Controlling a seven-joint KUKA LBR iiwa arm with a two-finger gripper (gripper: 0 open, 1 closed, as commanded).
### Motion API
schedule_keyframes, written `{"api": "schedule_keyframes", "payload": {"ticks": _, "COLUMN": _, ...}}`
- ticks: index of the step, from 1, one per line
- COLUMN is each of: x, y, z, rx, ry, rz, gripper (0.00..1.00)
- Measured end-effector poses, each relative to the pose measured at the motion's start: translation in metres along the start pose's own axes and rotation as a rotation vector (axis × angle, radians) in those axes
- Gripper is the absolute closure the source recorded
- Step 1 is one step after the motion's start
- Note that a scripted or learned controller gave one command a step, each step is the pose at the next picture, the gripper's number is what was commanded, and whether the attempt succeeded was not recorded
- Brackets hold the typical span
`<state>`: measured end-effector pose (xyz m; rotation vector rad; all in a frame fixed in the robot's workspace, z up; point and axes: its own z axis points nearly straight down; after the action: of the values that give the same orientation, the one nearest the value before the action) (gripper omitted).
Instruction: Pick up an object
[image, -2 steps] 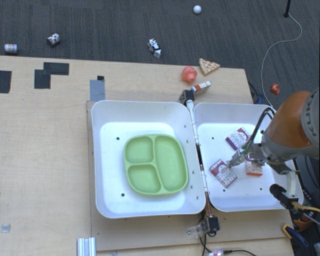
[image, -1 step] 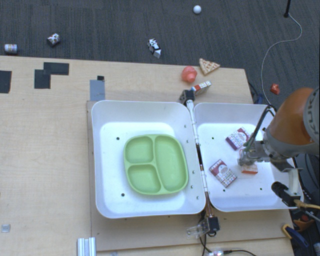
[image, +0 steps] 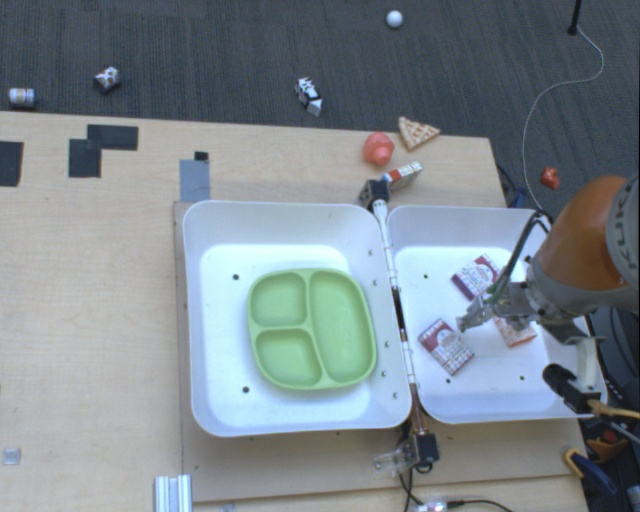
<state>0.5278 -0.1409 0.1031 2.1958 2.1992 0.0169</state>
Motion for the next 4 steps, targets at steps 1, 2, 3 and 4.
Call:
{"api": "schedule_keyframes", "payload": {"ticks": 1, "x": 0.035, "y": -0.036, "z": 0.012, "rx": 0.01, "ry": 0.004, "rz": 0.005, "gripper": 0.0}}
{"api": "schedule_keyframes", "payload": {"ticks": 2, "x": 0.037, "y": -0.033, "z": 0.0, "rx": 0.005, "ry": 0.01, "rz": 0.002, "gripper": 1.0}}
{"api": "schedule_keyframes", "payload": {"ticks": 3, "x": 0.139, "y": -0.011, "z": -0.085, "rx": 0.027, "ry": 0.018, "rz": -0.003, "gripper": 1.0}}
{"api": "schedule_keyframes", "payload": {"ticks": 4, "x": 0.138, "y": -0.011, "z": -0.084, "rx": 0.028, "ry": 0.017, "rz": -0.002, "gripper": 0.0}}
